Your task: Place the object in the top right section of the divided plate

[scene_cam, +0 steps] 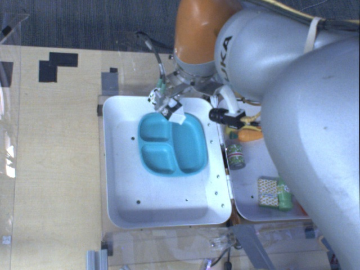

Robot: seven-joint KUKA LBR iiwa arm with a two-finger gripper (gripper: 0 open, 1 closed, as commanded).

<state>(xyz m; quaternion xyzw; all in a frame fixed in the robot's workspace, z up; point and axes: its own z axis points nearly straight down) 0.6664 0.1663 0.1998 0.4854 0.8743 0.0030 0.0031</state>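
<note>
The grey arm (292,94) takes up most of the right side, its orange band (199,24) bent over the back edge of the counter (56,151). The pale wooden counter carries two shallow white bins side by side.

The left bin (124,196) holds a blue divided plate (172,144), set toward the bin's back half. The plate has two smaller sections on its left and one long section on its right.

The right bin (247,201) is largely covered by the arm. Along its left side lie an orange object (250,134) toward the back, then a small dark green can (236,156), and nearer the front edge a green patterned packet (273,193).

The end effector (169,103) hangs over the back rim of the plate, just above the ridge between the back left section and the long right one. A small white object (177,117) with a dark patch sits right at its tip, over the plate's back edge. I cannot tell from here whether that piece is gripped, nor how far apart the jaws stand.
</note>
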